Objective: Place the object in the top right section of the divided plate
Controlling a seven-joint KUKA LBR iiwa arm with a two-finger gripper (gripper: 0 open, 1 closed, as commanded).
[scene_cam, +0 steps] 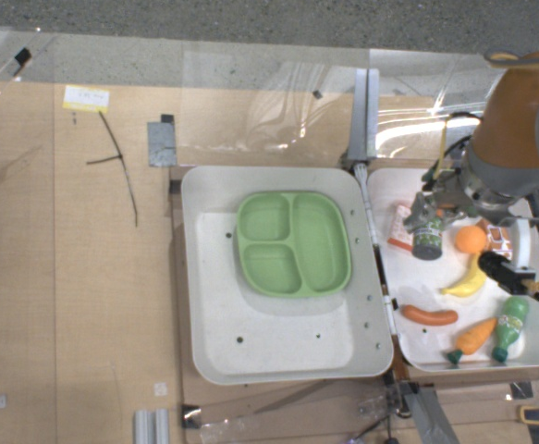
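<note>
Divided plate, jaws hidden over can

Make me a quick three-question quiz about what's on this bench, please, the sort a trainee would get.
1. True or false: the green plastic divided plate lies in the left white bin.
2. Which lies nearest the front edge of the right white bin? A) round orange fruit B) toy carrot C) yellow banana
3. Fill in: the grey arm's two-finger gripper hangs over the ___ bin.

Key: 1 true; 2 B; 3 right.
</note>
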